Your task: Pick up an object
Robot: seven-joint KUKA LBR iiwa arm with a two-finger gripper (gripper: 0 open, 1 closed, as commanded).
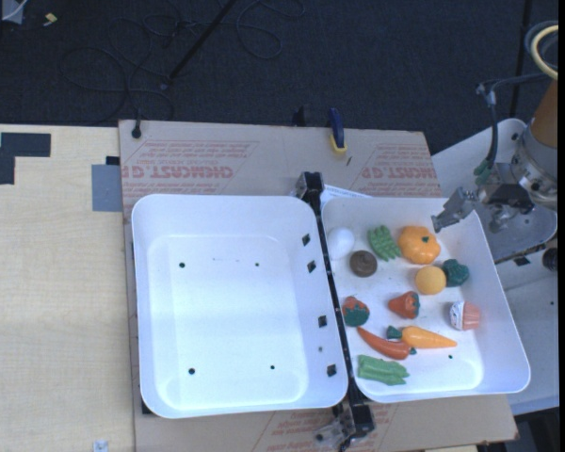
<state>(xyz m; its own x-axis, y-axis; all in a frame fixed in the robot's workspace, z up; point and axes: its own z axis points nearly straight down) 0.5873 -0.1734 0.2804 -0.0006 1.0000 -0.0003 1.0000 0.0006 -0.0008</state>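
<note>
1. Camera view: the gripper (pixel 473 205) hovers over the right bin's (pixel 508 370) upper right corner; whether it is clenched or released, I cannot tell; nothing shows in it.
2. Toy food lies below it; the pumpkin (pixel 418 244) is nearest.
3. Step: the approach; next, I judge, descend squarely onto one piece.

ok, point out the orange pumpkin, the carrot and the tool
orange pumpkin (pixel 419 244), camera view, centre of its top
carrot (pixel 428 339), camera view, mid-length of its orange body
tool (pixel 471 205), camera view, between its fingertips
</note>
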